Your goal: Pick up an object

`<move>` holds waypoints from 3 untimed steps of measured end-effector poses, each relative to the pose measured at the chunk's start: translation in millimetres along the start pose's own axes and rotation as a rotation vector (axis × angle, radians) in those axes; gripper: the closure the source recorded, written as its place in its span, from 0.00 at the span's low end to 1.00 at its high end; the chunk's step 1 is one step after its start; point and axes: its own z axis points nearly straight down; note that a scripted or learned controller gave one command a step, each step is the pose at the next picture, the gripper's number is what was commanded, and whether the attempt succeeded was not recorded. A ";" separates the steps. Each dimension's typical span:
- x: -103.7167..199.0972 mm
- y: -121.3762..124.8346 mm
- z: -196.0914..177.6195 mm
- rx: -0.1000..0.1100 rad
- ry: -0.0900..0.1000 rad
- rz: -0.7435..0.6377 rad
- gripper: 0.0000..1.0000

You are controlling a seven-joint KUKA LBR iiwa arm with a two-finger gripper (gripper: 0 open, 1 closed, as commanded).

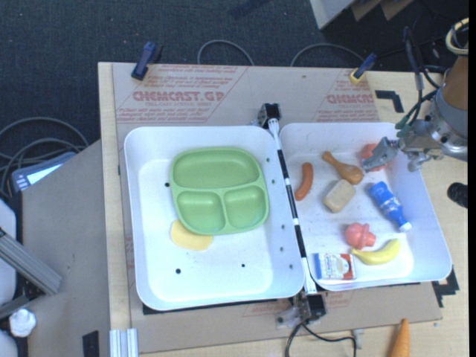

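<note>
I have the claw [387, 153] at the upper right of the right bin [435, 233], reaching in from the arm [450, 117] at three o'clock. Whether its fingers are apart or together I cannot tell from this slant. A red thing [370, 153] lies just at the claw's nine o'clock side, partly hidden by it; I cannot tell if they touch.

Working outward in that bin: a drumstick [342, 166] lies at the claw's nine o'clock, a blue bottle [388, 204] at its six. A tan block [338, 196] sits just below the drumstick, and a sausage [303, 181] lies near the bin's left wall. Lower down I see a pink toy [360, 235], a banana [376, 252] just beside it at five o'clock, and a small carton [332, 265] at the bin's bottom edge.

The left bin [149, 266] holds a green tray [219, 190] with three compartments, resting over the top of a yellow piece [190, 236] at its seven o'clock.

Both bins sit on a brown board [111, 199] printed with red lettering, with a blue clamp [144, 59] at its eleven o'clock corner and another clip [363, 68] at one o'clock. Cables [223, 49] loop over dark carpet [74, 21] beyond.
</note>
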 end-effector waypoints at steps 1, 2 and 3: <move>2.2 -37.7 150.3 0.000 0.000 0.001 0.00; 44.7 -83.4 150.6 0.003 0.002 0.000 0.00; 44.6 -82.0 139.3 -0.003 0.000 0.001 1.00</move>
